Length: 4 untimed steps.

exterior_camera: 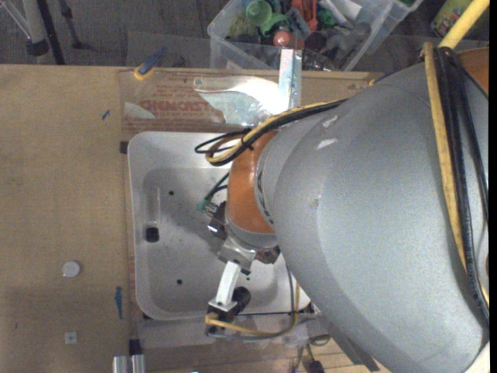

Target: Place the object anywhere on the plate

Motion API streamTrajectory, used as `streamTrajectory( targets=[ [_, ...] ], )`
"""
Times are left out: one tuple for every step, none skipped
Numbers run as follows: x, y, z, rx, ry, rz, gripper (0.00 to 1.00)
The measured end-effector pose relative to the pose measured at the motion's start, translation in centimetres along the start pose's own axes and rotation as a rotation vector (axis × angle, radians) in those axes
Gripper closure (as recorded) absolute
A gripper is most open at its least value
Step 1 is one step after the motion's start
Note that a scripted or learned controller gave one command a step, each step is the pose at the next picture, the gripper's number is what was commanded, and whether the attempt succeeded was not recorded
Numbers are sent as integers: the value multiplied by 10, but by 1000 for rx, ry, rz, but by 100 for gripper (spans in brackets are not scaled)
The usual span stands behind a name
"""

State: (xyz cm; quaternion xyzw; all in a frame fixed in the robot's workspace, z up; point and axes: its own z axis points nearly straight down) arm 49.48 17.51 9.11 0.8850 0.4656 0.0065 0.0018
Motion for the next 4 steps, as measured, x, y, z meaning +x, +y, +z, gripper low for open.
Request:
streamTrajectory(
  targets=[
    [41, -21, 0, -3, -2, -128, 100],
    [8, -16, -1, 0, 8, -362, 100],
    [5, -15, 1, 1, 2, -360, 0],
    [28, -34, 1, 1, -3, 151, 0]
  ],
)
